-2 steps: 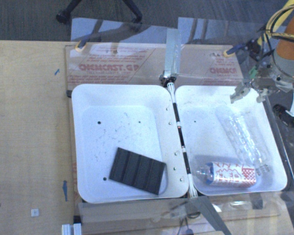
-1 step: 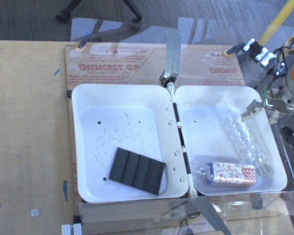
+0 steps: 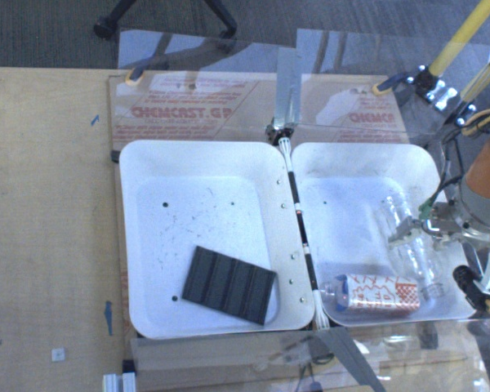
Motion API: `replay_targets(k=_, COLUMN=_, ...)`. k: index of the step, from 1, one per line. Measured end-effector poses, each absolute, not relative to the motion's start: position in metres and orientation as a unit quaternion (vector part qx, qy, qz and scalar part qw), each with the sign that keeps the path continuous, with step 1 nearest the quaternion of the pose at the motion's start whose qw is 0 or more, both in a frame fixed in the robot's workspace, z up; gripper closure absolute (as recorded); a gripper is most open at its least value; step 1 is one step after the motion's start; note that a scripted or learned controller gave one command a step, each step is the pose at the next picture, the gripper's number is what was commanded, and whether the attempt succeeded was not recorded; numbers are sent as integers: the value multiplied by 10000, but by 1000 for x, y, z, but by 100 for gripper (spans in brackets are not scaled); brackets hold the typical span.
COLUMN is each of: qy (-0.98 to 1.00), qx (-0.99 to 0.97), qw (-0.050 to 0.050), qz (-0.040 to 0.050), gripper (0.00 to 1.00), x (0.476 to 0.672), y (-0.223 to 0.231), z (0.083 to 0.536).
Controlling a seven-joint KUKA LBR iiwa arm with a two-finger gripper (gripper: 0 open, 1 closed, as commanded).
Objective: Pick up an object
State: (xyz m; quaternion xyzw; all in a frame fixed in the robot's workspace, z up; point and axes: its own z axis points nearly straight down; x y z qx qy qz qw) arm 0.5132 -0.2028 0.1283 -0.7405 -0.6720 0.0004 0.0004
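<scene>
Reaching from the right, gripper [image 3: 412,231] hangs over right bin [image 3: 343,166] near clear bottle [image 3: 408,243]; finger state can't be told. Labelled tube [image 3: 376,292] lies w/ it against near wall.

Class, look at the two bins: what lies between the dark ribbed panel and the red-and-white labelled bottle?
In the camera view, the two bins' adjoining rims lie between the dark ribbed panel and the labelled bottle, with bare white bin floor on either side.

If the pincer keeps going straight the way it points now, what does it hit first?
Probably the clear plastic bottle in the right bin. The pincer reaches leftward right beside it, though its height above the bottle is hard to judge.
</scene>
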Motion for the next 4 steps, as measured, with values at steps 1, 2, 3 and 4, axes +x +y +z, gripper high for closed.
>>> replay_targets(k=1, qy=-7424, qx=-6700, qw=-12, qz=-22, gripper=0, x=610, y=-209, z=94)
replay_targets(k=2, qy=-7874, qx=-6164, qw=-7, qz=-51, gripper=0, x=562, y=-217, z=94)
replay_targets(k=3, qy=-7857, qx=-6185, qw=-85, qz=-37, gripper=0, x=504, y=-208, z=90)
replay_targets(k=4, qy=-7912, qx=-6115, qw=-69, qz=-58, gripper=0, x=499, y=-212, z=90)
